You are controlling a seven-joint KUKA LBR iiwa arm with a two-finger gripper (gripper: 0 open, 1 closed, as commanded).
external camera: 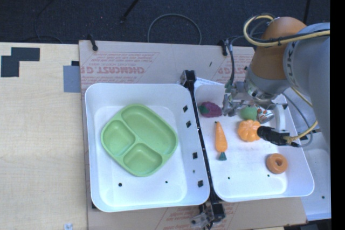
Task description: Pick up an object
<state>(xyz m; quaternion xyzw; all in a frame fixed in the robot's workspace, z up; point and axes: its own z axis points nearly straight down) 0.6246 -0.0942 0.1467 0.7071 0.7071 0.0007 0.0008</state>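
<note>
The left bin holds a green divided plate. In the right bin, the carrot lies beside a purple vegetable, a small orange pumpkin and a donut. The gripper hangs above the carrot, near the purple vegetable; whether it grips anything I cannot tell.

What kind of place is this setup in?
Probably a robotics lab test bench: a grey arm with its gripper over two white bins, toy food such as a carrot and donut, cables on dark carpet.
</note>
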